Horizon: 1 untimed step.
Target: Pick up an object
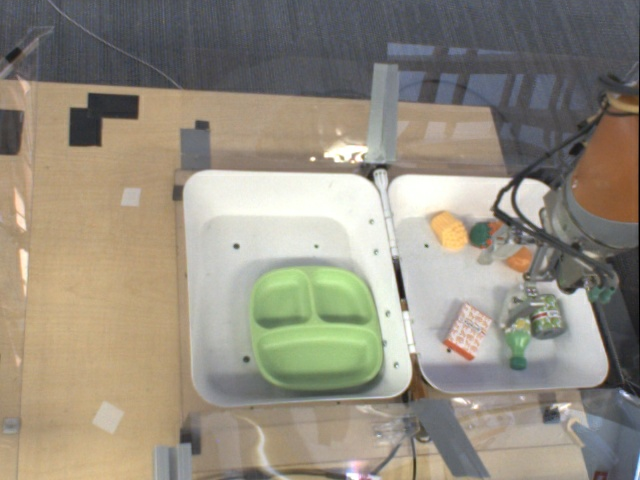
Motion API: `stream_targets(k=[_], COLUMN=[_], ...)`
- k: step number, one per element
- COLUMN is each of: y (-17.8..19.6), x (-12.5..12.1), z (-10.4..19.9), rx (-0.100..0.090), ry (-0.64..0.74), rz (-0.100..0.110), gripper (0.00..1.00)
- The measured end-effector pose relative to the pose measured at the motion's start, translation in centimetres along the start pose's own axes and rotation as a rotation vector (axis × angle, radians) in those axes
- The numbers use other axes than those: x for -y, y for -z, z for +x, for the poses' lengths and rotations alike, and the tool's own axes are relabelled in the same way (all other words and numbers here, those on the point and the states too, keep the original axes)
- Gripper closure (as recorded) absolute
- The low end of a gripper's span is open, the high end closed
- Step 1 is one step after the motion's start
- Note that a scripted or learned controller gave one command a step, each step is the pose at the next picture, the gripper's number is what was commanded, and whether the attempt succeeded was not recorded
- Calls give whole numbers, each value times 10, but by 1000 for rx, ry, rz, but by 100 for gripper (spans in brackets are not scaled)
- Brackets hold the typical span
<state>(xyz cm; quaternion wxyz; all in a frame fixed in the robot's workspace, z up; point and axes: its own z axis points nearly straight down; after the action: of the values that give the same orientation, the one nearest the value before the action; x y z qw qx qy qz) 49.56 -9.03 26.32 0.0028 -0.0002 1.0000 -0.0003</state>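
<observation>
Pincer above green bottle, label unreadable, red-white packet nearby

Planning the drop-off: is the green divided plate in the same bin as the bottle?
No, the green plate lies in the left bin, the bottle in the right bin.

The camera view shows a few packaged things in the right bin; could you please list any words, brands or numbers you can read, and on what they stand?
No text can be read.
Red and white packet: it bears print, too small and blurred to read.
Green bottle: its label is too blurred to read.
Green tray in the left bin: no print visible.
Black marks on the bench: plain shapes, no letters.
</observation>
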Motion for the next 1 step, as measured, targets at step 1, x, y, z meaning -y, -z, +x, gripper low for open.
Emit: stream_targets(k=[1], y=[-85], x=[8], z=[-30], rx=[-6], ry=[-458], rz=[0], gripper=[0])
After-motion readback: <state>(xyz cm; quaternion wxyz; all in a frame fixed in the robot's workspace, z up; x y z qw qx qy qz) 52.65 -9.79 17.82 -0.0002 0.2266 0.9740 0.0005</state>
